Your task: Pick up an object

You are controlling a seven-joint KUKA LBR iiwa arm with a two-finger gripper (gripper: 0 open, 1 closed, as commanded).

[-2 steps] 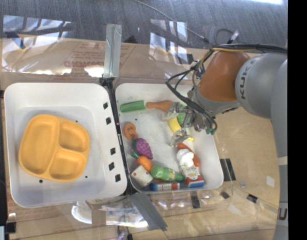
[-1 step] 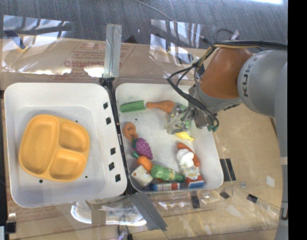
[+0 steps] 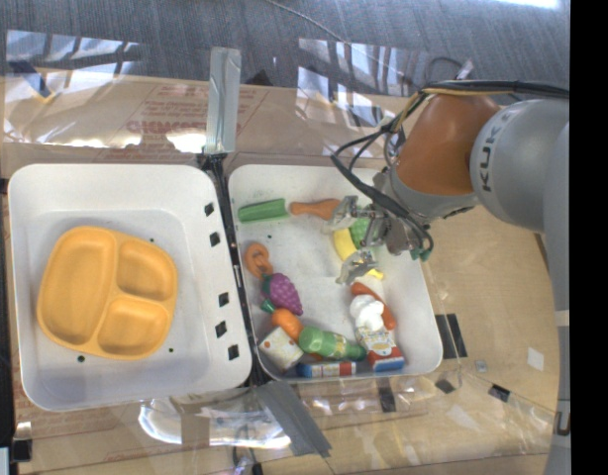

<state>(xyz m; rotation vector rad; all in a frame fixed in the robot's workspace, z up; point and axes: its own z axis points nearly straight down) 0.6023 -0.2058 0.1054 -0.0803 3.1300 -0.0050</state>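
The two-finger gripper hangs low over the right-hand shallow white bin, near its right wall, with one metal finger toward the bin's back and the other toward its front, so it stands fairly wide. Between those fingers sits a small yellow plastic toy with a bright green piece just beside it; whether the fingers press on either one cannot be told. The grey arm with its orange band reaches in from the right, and dark letters "KU" can be read on its grey shell; black cables loop around the wrist.

Outward from there, an orange carrot-shaped toy lies at the back of the bin, touching or nearly touching the rear finger, and a green cylindrical toy lies beside it toward the left. Along the left wall are a small orange toy, a purple grape-cluster toy and another orange piece. At the front lie a white carton-like toy, a green bottle-like toy, a white bottle with a red-orange cap and label, and a flat blue and red packet; their printing is too small to read.

The left-hand white bin holds a yellow plastic divided plate with three compartments. Behind the bins lies brown cardboard under clear film, with faint red print that is illegible.
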